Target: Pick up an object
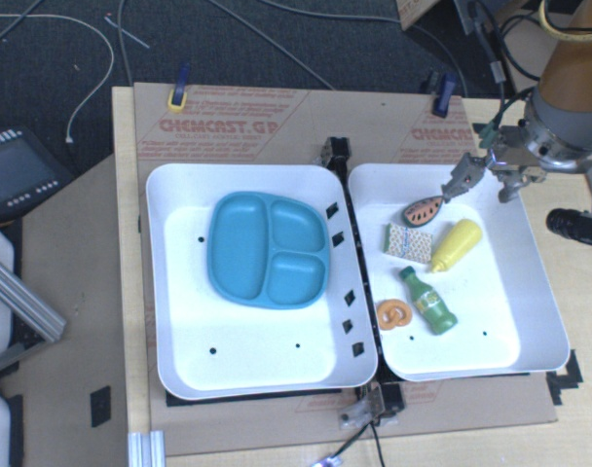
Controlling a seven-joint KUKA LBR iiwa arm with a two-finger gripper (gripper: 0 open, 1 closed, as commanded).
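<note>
A: The jaws (485, 181) hang spread apart with nothing between them, over the far corner of the right-hand shallow white plastic bin (539, 290). What could spoil a pick from here?

B: Crowding, I'd judge. Just below and inward of the jaws lies a small oval brown-and-red toy slice (424, 209), and next to it a flat speckled square sponge-like pad (410, 243) touching a smooth yellow plastic squeeze bottle (455, 245). One finger could land on the pad and shove the bottle away.

A: And further off?

B: A glossy green bottle (429, 301) lies on its side, just beside an orange ring-shaped toy pretzel (393, 313). Rounded, slick shapes; they'd likely roll or squirt out of a pinch.

A: The other bin?

B: Well apart from the jaws, the left-hand white bin (169, 290) holds a matte blue divided plate (269, 249), too broad and flat to pinch, I'd guess.
</note>
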